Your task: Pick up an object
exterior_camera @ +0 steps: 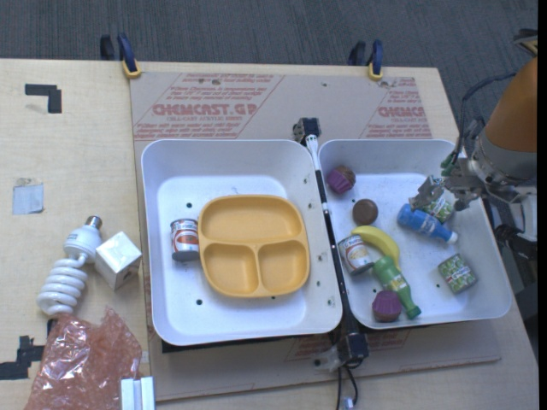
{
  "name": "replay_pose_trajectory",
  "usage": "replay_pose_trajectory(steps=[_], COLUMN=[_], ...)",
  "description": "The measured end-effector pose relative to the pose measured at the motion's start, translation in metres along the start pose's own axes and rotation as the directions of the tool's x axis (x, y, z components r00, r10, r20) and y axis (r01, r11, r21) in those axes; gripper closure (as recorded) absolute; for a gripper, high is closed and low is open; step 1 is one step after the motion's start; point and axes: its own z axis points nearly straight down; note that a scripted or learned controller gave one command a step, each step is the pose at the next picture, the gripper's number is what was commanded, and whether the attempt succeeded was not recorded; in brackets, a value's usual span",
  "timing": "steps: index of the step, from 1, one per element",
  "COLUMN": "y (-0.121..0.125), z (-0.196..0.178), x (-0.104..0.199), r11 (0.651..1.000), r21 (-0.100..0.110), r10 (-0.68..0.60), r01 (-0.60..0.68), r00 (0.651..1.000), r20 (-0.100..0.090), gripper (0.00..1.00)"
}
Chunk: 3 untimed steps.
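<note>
Blue bottle (426, 224) is seen lying near the right bin's (479, 310) far right corner, just below the pincer (434, 196), whose state cannot be told; nothing is seen gripped.

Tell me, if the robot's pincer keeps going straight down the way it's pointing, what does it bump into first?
Most likely the blue bottle. The pincer sits right above its upper end in the right bin, pointing down. How high it hangs is hard to judge from this one view.

Bright even light, soft shadows, slightly grainy
</note>
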Motion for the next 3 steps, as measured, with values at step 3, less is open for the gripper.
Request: replay_pose_trajectory(steps=[3], y=[-0.104], z=[0.053], x=[0.103], r11=[1.0], r21=[0.0], r10=[0.005], r01=[-0.005], r00=[1.0], r20=[-0.001], gripper=[0.0])
